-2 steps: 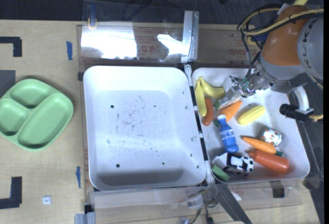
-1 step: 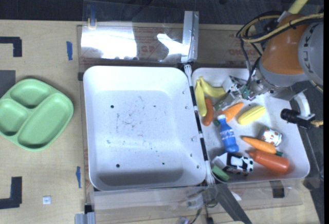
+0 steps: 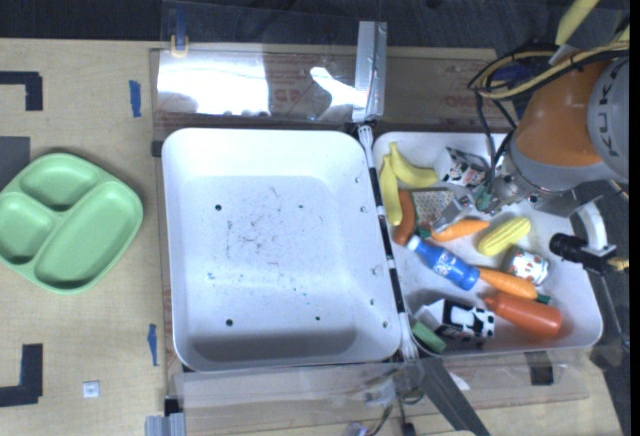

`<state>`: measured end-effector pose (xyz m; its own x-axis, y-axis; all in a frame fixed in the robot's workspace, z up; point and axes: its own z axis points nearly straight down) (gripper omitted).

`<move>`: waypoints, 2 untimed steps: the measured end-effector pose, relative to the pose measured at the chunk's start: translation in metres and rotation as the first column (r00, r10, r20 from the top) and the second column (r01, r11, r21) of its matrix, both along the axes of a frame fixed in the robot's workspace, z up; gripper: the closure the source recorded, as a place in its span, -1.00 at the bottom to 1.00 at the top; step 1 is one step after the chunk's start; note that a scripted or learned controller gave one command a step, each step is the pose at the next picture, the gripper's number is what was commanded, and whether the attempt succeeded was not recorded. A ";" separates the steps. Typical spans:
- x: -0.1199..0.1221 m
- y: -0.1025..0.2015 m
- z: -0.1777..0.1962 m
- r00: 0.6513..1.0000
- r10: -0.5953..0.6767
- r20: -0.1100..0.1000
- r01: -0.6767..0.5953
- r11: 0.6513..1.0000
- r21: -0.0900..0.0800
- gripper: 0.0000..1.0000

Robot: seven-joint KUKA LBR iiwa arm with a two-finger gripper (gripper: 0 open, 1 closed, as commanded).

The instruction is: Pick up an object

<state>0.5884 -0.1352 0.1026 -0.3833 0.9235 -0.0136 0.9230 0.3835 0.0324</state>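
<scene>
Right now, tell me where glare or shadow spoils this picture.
Camera view: strong glare washes out the clear panel behind the left bin; soft shadow lies along that bin's near inner wall; the arm shades the right bin's far corner, where the gripper is hard to read; the toys stay fairly sharp.

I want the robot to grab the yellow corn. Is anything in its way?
Nothing visible blocks it. The corn lies uncovered on top of the toys in the right bin, just below the gripper. An orange carrot touches its left end.
</scene>
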 end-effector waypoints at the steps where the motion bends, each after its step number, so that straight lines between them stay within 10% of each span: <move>1: -0.039 -0.020 0.062 0.995 0.097 -0.038 -0.097 0.995 0.001 -1.00; 2: -0.020 -0.010 0.068 0.984 0.175 -0.037 -0.175 0.985 0.000 -1.00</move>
